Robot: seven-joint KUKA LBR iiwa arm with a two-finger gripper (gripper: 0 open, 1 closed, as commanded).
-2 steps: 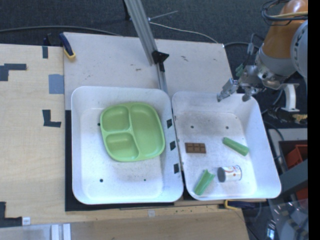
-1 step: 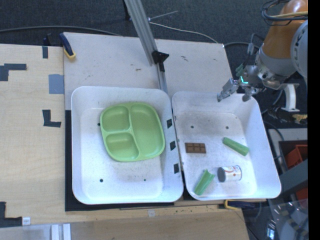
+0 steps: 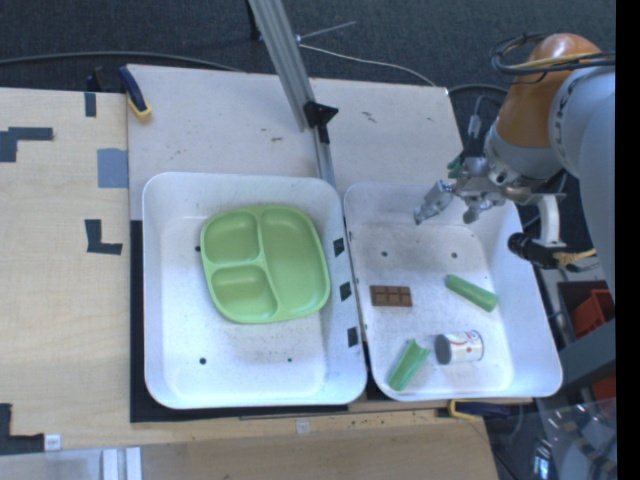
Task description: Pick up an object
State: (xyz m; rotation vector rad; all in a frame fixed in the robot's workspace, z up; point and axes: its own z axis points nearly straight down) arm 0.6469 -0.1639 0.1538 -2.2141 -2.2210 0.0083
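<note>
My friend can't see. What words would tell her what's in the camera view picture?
A robot arm's gripper hovers over the far end of the right white bin, which holds a brown chocolate bar, two green pieces and a small white container. The left bin holds a green divided plate.

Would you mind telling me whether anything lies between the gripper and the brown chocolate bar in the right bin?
Nothing visible does. The gripper hangs over the right bin's far end, and bare bin floor runs from there to the chocolate bar.
</note>
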